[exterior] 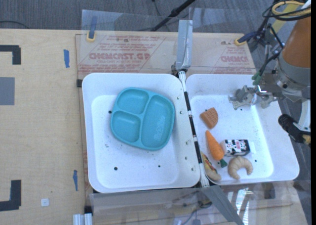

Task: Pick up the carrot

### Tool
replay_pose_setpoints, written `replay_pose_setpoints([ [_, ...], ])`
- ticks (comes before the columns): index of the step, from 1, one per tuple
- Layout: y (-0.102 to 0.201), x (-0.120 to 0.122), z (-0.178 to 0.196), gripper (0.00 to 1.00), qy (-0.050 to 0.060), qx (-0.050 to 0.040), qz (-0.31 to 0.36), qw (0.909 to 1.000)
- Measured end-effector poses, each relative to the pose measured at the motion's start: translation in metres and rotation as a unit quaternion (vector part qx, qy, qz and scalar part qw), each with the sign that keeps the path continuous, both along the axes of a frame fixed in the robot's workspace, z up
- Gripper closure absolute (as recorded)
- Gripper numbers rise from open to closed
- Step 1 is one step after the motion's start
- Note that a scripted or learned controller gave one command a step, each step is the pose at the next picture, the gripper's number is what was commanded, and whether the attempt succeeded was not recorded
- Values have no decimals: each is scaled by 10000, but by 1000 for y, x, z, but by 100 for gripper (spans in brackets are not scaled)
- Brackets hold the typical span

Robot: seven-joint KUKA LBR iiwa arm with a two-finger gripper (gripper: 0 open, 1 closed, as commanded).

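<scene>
An orange carrot [214,146] with a small green tip lies in the right bin [276,167], near its left wall and pointing toward the front. My gripper [243,98] hangs over the back part of the same bin, well up and to the right of the carrot, with the grey arm and its orange band reaching in from the right. Nothing shows between the gripper and the carrot except bare white bin floor.
A waffle-patterned orange piece [210,117] lies behind the carrot. A black-and-white box [236,146], a croissant [239,166] and a sandwich-like piece [212,168] crowd its front and right. The left bin [96,135] holds a teal divided plate [142,118].
</scene>
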State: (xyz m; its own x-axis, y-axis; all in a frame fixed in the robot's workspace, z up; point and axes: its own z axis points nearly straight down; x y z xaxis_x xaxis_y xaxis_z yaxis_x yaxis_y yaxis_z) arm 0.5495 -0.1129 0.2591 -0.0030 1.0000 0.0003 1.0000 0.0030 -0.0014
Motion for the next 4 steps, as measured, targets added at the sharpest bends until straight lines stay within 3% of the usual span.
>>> replay_pose_setpoints([
  [1,15,-54,-138,0,-131,-19,56,9999],
  [2,17,-60,-166,0,-149,-50,1234,9922],
  [3,14,-59,-156,100,-172,-68,1201,9926],
  [4,74,-70,-75,100,-11,-1,1626,9867],
])
